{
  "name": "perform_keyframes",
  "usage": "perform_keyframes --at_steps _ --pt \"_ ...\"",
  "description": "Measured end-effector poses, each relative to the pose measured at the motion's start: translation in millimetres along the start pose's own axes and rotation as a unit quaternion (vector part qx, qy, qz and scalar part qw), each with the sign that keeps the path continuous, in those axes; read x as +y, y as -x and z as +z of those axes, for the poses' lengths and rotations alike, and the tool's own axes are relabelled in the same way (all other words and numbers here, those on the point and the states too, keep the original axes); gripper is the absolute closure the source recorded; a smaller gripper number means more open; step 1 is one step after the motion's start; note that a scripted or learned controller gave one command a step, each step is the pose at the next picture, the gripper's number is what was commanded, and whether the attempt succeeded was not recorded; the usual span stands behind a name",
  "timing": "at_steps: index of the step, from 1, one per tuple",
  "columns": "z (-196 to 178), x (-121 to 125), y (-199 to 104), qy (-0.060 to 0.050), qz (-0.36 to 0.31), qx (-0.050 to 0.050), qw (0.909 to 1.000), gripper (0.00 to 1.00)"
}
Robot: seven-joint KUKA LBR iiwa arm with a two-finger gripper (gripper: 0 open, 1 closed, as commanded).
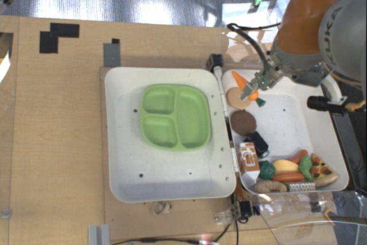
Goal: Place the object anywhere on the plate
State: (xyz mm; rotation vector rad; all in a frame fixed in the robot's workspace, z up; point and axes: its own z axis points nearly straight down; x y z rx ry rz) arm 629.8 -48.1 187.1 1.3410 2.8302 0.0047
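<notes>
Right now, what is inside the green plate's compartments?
All three compartments of the plate show bare green, and nothing covers them. The hand is over the right bin, near the carrot; whether it grips it cannot be seen.

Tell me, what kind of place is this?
Probably a robot test lab, not a kitchen. A robot arm reaches over two white bins on a wooden bench, with a green plate and toy food.
</notes>
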Motion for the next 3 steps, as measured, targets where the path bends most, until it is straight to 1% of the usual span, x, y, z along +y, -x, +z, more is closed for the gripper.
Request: perform_keyframes --at_steps 1,2,3 --pt "-25 60 -44 0.002 -0.026 0.001 0.9997 1.00" --pt "-25 85 -96 0.001 -0.084 0.002 0.9965 1.00" --pt "-25 84 -95 0.000 -0.082 0.002 0.9966 0.00"
